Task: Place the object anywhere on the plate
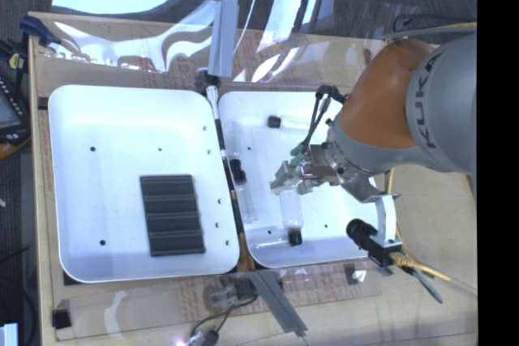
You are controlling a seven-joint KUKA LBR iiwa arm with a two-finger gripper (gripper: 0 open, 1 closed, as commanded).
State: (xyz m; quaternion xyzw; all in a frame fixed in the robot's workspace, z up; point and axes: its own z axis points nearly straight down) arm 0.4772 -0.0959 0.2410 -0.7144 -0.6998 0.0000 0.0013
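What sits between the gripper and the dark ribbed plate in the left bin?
In the camera view, between the gripper and the dark ribbed rectangular plate lie a clear black-capped tube and the bins' adjoining rims.

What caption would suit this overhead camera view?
Robot arm poises its gripper over clear tubes in the right bin; a dark ridged plate waits left.

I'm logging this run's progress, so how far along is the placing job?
Nothing looks done yet: the dark ribbed plate in the left bin carries nothing. The gripper hangs over the right bin, near a clear tube with a black cap lying there. The pick, carry and placement all remain.
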